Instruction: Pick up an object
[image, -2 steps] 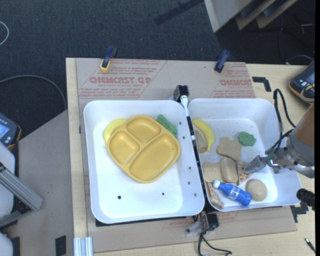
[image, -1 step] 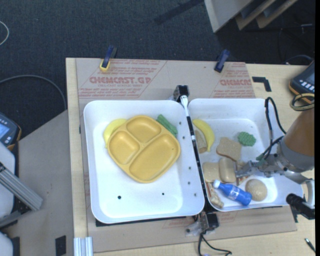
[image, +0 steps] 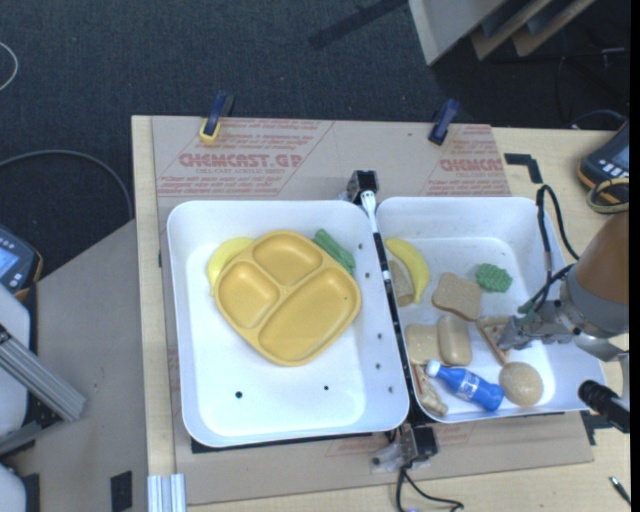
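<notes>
My gripper (image: 512, 333) hangs low over the right bin (image: 455, 212), reaching in from the right, with the orange band (image: 612, 268) above it. Its tip is right by a thin tan stick-like piece (image: 490, 338). Just below it lies a round tan ball (image: 521, 382). A blue bottle with a white cap (image: 468, 386) lies at the bin's front. A toast slice (image: 457, 296), a small green piece (image: 492, 277) and tan bread pieces (image: 452, 343) sit to the gripper's left. I see nothing lifted off the bin floor.
The left bin (image: 200, 330) holds a yellow divided tray (image: 288, 296) with a green item (image: 334, 249) at its upper right edge. A yellow banana-like piece (image: 408, 266) lies by the divider between the bins. Cables (image: 548, 225) run along the right bin's right wall.
</notes>
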